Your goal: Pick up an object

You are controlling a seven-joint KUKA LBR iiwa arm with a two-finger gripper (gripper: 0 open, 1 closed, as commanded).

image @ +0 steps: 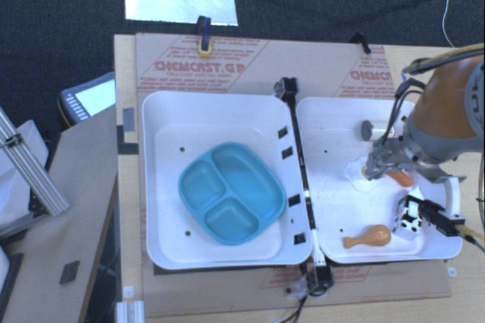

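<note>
The gripper [373, 168] hung low in the right bin [333, 124], over a clear, whitish thing [356, 174] on the bin floor; whether it was open or closed could not be told. An orange piece [399, 178] lay just beside it, a black-and-white block [410, 216] and a tan wooden pin [368, 237] nearer the front. The left bin [163, 155] held a blue divided plate [231, 192]. The cardboard [250, 64] beneath read CHEMCAST GP in red
</note>
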